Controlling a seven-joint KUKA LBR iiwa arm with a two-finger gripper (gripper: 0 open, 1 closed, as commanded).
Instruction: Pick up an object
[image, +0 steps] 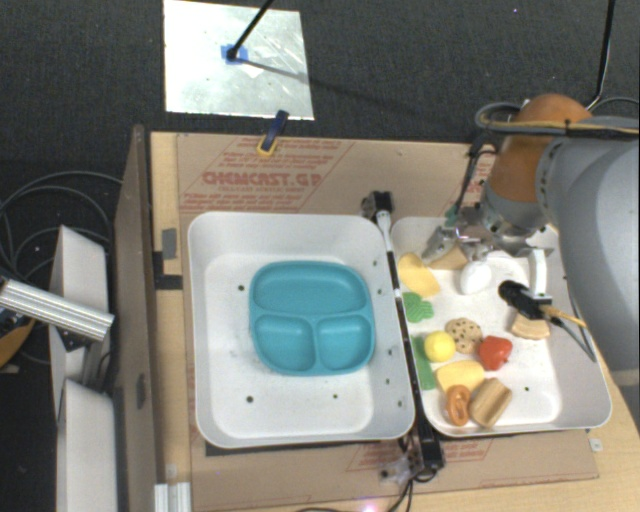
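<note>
Gripper (462, 238) hangs low over the far end of the right bin (580, 400), just beside a white object (474, 276) and a yellow wedge (418, 278) — how its jaws stand I cannot tell. By my reading this is the approach step, nothing lifted yet — next it must settle on one piece and close.

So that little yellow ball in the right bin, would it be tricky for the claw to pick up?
Probably a bit. The yellow ball looks round and smooth, so it may roll away if nudged or slip out of a pinch. It sits tight among the cookie and the red piece, which may block its rolling but crowd the claw.
</note>
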